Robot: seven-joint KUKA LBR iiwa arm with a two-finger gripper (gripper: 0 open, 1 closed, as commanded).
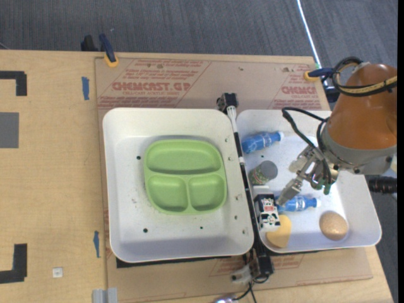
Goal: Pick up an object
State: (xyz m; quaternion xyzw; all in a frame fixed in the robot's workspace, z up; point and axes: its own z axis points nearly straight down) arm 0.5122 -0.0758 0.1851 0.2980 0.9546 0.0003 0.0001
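1. The gripper (299,185) hangs over the right bin (360,242) — whether its jaws stand open or closed, I cannot tell.
2. A small blue bottle (297,203) lies just at its 6 o'clock.
3. A tan egg (333,225) sits at 4 o'clock — apart.
4. The left bin (120,169) holds a green divided plate (185,175).

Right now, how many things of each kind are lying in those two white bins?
Blue bottles: 2
Green divided tray: 1
Grey round disc: 1
Tan egg-shaped thing: 1
Yellow piece: 1
Black-and-white printed item: 1
Total: 7
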